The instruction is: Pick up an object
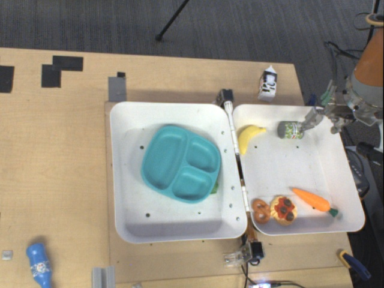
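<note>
Tool (pixel 312 120) over right bin's (pixel 354 221) far edge, finger state unclear; green can (pixel 291 130) just left.

Two bins (pixel 120 161), one plate (pixel 180 161), banana (pixel 249 135), carrot (pixel 311 200), can (pixel 291 130).

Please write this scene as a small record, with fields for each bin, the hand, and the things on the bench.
left bin: teal divided plate
right bin: banana, green can, carrot, pretzel, small pizza
hand: at the right bin's far edge, beside the green can
bench: small bottle beyond the bins, blue object at near left
</note>
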{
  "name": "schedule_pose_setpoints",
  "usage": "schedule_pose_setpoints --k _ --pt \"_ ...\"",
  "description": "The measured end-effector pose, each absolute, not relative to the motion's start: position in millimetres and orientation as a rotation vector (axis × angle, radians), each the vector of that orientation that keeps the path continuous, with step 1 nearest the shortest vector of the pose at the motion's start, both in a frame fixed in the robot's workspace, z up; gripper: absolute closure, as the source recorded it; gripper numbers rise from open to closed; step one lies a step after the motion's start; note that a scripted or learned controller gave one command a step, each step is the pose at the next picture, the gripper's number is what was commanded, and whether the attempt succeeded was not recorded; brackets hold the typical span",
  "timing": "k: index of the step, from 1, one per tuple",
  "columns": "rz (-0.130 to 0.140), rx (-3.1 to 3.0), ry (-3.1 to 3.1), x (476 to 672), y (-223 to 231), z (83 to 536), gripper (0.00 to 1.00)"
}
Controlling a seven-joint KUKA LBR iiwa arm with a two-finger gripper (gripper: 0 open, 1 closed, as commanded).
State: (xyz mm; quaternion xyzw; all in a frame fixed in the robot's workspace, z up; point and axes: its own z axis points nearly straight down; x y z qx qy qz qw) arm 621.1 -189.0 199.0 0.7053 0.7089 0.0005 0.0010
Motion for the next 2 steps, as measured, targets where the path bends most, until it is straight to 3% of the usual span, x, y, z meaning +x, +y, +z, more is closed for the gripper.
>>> schedule_pose_setpoints --k 1,2 --pt "0.003 2.243 2.195 665.7 -179 95 0.00" --pt "0.004 2.234 2.198 666.9 -178 106 1.00"
